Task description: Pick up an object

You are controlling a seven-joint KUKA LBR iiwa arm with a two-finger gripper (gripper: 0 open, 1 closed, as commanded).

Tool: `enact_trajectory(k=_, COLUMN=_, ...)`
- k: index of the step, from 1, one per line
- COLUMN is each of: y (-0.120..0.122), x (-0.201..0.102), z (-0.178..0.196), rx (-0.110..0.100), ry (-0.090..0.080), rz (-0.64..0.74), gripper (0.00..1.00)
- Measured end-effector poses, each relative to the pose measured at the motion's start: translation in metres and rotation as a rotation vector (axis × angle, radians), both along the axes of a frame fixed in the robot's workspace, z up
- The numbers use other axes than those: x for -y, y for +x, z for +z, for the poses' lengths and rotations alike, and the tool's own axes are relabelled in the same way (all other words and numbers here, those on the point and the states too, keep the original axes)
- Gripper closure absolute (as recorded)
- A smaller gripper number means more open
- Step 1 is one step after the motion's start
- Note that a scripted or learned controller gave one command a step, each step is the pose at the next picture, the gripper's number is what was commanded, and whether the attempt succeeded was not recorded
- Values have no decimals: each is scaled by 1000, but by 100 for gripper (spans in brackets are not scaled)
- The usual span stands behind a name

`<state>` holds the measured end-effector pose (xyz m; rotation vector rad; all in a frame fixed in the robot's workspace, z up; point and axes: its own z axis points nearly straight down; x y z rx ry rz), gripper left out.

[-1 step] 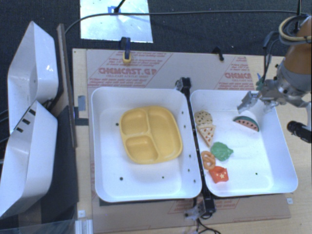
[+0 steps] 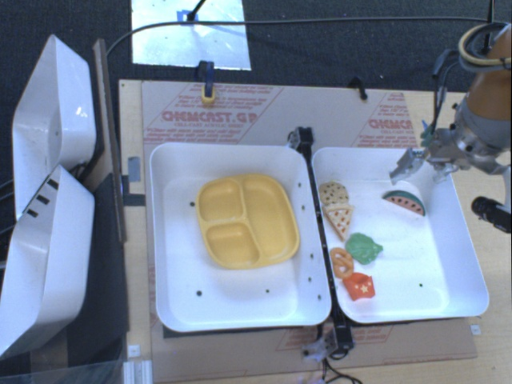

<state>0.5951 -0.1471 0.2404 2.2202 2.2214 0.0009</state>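
Watermelon slice [image 2: 404,202], a small toy wedge with a red face and green rind, lies in the right bin [image 2: 460,250] just below and a little left of the pincer [image 2: 422,163], near it but apart. It looks like light, stiff moulded plastic, not fragile, likely smooth enough to slip from a pinch on its slanted faces. The safer hold, I judge, is across its thin body, one finger on each flat side, or over the curved rind where the wedge is widest.

The arm [image 2: 488,94] reaches in from the right, its orange band high at the edge and the grey wrist tilted down toward the bin's upper part. The pincer hangs over the bin's back rim area; its fingers seem spread, with nothing between them.

Further left of the pincer and lower lie two pale wedge pieces [image 2: 336,206], then a green leafy piece [image 2: 364,248], a pretzel [image 2: 342,261] and a red block [image 2: 359,286], all well below it. The left bin [image 2: 176,214] holds a yellow divided tray [image 2: 246,219], well apart to the left. The slice is the nearest candidate; a short descent would be needed first.
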Motion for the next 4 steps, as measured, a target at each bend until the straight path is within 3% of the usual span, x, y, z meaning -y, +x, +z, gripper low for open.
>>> enact_trajectory(k=3, y=-8, x=0, z=-159, rx=-4, ry=1, rz=0, gripper=0)
enact_trajectory(k=4, y=-6, x=1, z=-146, rx=1, ry=0, rz=0, gripper=100)
